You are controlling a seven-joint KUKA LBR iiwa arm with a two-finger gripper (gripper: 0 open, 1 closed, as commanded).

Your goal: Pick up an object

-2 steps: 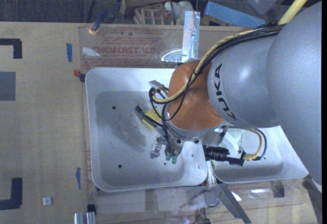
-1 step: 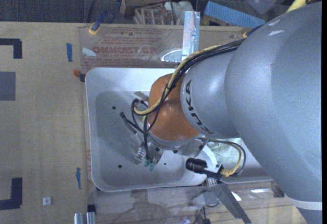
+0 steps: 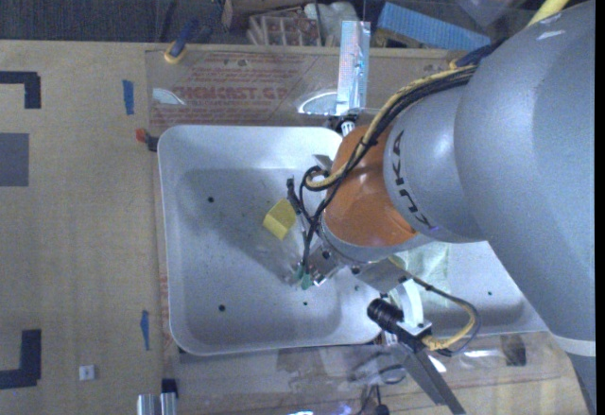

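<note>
gripper low in left bin — yellow block just beside

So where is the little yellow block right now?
The small yellow block lies on the floor of the left white bin, near its middle, just left of the arm's orange band and above the tool.

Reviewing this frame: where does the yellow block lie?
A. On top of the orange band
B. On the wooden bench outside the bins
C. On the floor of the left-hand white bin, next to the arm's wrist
C: the yellow block rests on the white bin floor, just left of the arm's orange band.
</note>
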